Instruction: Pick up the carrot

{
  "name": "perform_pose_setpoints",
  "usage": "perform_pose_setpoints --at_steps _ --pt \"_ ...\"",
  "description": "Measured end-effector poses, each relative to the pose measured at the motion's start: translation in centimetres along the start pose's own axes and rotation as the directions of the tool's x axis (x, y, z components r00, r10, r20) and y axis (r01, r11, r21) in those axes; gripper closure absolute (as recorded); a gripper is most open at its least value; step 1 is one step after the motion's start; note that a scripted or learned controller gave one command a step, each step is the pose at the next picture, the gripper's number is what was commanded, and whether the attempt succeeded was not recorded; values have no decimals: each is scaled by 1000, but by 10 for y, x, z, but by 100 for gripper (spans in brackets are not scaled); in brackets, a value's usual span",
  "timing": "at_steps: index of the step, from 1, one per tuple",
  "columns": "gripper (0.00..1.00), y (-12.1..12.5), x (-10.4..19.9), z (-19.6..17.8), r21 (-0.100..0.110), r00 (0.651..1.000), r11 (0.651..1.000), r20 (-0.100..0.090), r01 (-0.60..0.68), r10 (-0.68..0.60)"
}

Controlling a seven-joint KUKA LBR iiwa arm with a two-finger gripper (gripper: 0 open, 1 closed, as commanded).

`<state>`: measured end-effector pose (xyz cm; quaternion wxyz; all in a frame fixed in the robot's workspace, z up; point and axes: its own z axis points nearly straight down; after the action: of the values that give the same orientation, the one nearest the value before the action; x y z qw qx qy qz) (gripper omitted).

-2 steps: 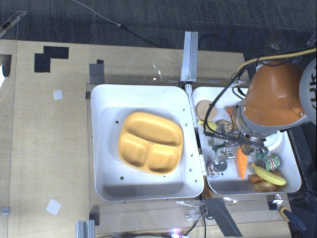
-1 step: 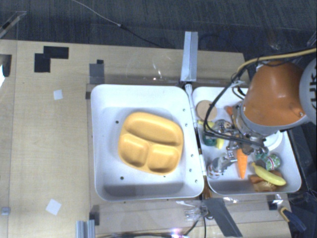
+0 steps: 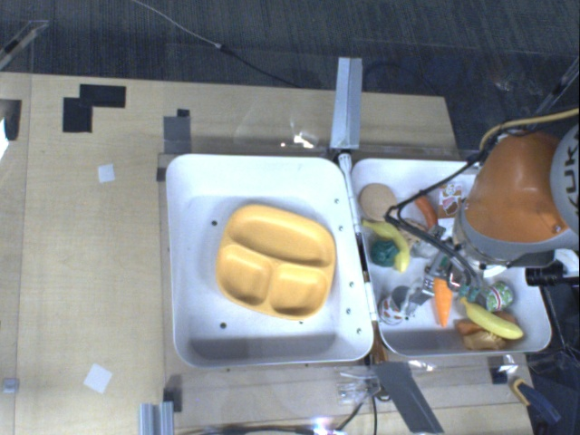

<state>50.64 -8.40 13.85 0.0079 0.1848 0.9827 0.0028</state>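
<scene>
Seen from above, at a slant, in the one camera view: two white bins side by side on a wooden bench (image 3: 82, 270). In the left bin (image 3: 195, 333), a yellow tray (image 3: 275, 259) with three compartments, lying flat near the middle. In the right bin (image 3: 542, 333), a crowd of small toy foods under the arm.

Reaching in from the right, the grey arm with its orange band (image 3: 517, 188), low over the right bin. Below the band, the gripper (image 3: 441, 275), down among the items; open or closed cannot be told, since cables and metal parts blur together there.

Just beside the gripper, the carrot (image 3: 441, 302), orange, lying almost upright in the picture, near the front of the right bin. Touching the gripper or only next to it: not possible to tell.

Near the carrot, toward the right, a banana (image 3: 492, 321), yellow, tilted. Toward the left wall of that bin, a teal round thing (image 3: 384, 253) and a beige round thing (image 3: 377, 198) further back. Between beige thing and orange band, another orange piece (image 3: 425, 211), partly under a black cable.
</scene>
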Motion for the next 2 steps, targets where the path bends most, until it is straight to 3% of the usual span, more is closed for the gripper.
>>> perform_pose_setpoints --at_steps 2 --pt "0 -1 -13 8 -8 999 1000 36 0 0"
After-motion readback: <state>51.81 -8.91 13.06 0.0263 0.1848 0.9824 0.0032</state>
